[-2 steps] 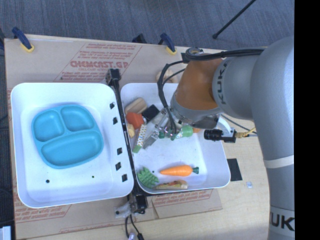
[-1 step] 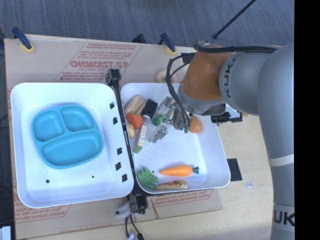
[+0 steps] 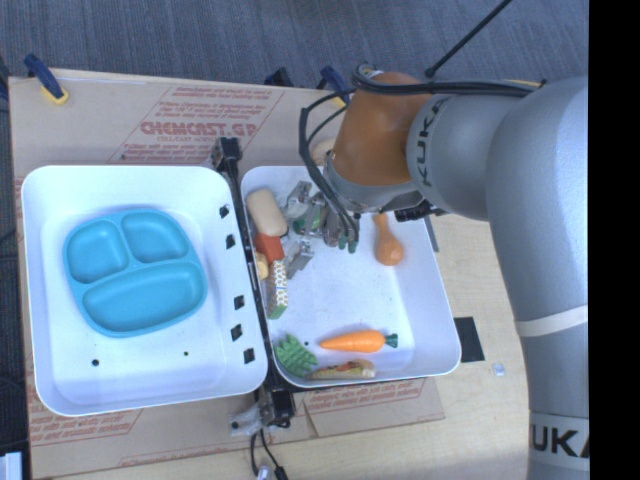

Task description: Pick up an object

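Gripper (image 3: 322,226), grasp state unclear, hovers just right of bread roll (image 3: 265,211).

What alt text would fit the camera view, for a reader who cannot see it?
The grey arm's pincer hangs low over the right bin, near toy food including a carrot. The left bin holds a blue divided plate.

Arm over right bin (image 3: 425,343) — carrot (image 3: 354,342), blue tray (image 3: 135,271) left
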Robot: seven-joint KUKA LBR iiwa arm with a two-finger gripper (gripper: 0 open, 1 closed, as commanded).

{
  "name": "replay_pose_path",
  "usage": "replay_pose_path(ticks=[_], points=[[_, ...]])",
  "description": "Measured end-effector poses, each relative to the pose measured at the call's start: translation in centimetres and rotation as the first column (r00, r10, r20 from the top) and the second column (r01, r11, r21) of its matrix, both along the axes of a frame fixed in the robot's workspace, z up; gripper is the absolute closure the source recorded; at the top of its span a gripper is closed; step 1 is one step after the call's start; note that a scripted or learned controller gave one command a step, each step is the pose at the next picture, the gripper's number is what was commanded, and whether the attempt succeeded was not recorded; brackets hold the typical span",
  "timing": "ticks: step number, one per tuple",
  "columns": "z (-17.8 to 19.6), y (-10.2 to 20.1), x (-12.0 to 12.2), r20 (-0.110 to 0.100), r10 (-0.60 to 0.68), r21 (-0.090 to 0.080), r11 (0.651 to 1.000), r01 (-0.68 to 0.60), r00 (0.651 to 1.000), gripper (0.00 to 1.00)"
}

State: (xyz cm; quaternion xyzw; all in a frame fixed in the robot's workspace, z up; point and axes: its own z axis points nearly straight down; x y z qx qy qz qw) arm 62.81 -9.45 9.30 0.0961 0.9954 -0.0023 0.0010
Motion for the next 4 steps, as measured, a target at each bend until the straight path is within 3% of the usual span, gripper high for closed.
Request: replay_pose_path(ticks=[1,2,3,4], points=[[0.1,-1.2,0.6,-0.007,0.460,-0.011,0.888,-0.460,0.888,0.00],[0.1,0.1,3.0,0.001,0.585,-0.002,0.811,-0.585,0.811,0.00],[0.0,-0.1,2.9,0.001,0.824,0.002,0.566,-0.824,0.566,0.00],[-0.1,-3.7,-0.6,-0.002,0.923,0.007,0.384,-0.923,0.384,0.00]])
